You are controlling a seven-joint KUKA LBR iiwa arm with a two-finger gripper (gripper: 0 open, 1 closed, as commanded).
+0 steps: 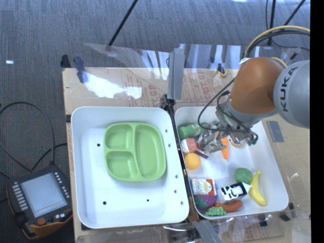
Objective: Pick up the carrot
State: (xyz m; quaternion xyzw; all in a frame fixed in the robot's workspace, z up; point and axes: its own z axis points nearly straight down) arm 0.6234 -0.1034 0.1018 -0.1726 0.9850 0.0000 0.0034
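The carrot (225,150) is a small orange piece in the upper middle of the right bin (271,158). My gripper (211,140) hangs low over that bin, just left of the carrot and close against it. The grey arm with its orange band (255,87) comes in from the right and covers the wrist. Whether the carrot is in the gripper's grasp is too small and cluttered to make out.
Around the gripper lie a green item (188,131), a red and white item (188,145) and an orange (192,161). Nearer the front sit a juice box (203,186), grapes (205,201), a lime (243,174) and a banana (258,189). The left bin (88,186) holds a green divided plate (135,151).
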